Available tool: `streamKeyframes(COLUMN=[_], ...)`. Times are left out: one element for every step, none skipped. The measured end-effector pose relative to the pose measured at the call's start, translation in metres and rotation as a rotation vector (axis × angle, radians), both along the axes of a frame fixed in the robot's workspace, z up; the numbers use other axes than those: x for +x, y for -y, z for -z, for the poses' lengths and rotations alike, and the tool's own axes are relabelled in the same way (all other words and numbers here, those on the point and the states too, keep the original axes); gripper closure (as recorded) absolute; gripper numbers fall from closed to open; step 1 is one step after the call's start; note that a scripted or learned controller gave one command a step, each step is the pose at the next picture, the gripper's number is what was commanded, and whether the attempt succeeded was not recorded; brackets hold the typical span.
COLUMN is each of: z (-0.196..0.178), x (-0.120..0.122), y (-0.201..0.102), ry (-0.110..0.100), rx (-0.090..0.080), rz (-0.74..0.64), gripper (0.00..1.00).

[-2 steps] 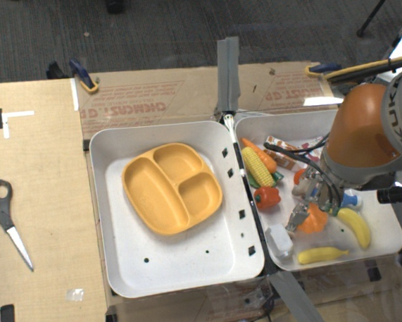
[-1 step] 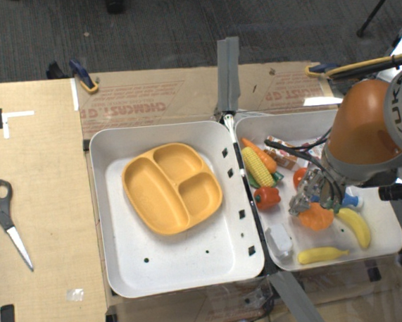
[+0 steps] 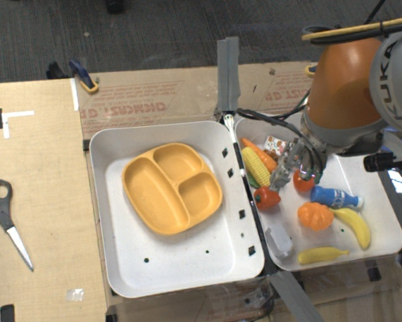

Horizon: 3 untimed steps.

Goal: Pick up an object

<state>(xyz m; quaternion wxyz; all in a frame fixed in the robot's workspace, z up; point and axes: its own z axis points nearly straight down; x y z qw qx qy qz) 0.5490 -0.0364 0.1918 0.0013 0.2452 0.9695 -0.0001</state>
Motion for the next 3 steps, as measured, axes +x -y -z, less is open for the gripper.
streamKeyframes(z=[0.09, 0.1, 0.1], x=[-0.022, -0.071, -0.071], y=[0.065, 0.066, 0.066], ry=[-0.002, -0.003, -0.002], rx=[0.001, 0.001, 0.001], rz=[-0.1, -0.048, -0.048], gripper=[1.0, 1.0, 0.0])
